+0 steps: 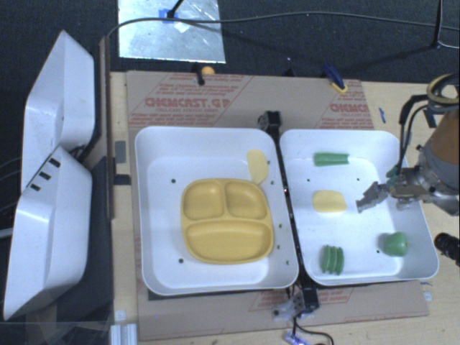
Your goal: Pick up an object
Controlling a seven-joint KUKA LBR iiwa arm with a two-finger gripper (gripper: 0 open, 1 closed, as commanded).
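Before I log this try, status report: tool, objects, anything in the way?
Tool over right bin, nothing visibly between its fingers. Nearest: yellow piece, just left of it. Green items lie apart. Nothing blocking.

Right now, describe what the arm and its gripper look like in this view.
The arm comes in from the right edge: a rounded, tan-orange-looking body, with dark cables looping above it. At its end sits a grey metal gripper of angular, blocky parts ending in slim dark fingers. No markings can be read on it.
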